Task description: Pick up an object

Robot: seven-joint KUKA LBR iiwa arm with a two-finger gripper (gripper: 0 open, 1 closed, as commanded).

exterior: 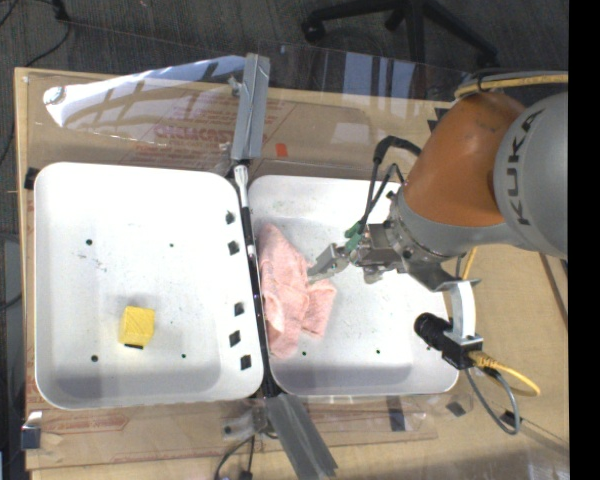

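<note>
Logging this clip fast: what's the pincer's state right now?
Pincer: cannot be told whether open or shut; it sits at the edge of the pink cloth in the right bin, with no grasp visible.

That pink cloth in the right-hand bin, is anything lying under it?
The pink cloth lies crumpled on the floor of the right bin, by its left wall. Anything beneath its folds is covered. The gripper is at its right edge.

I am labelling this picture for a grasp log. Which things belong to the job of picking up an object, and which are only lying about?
Part of the job:
- gripper, over the right bin
- pink cloth, right beside the gripper

Lying about:
- yellow block in the left bin
- office chair base on the floor
</note>
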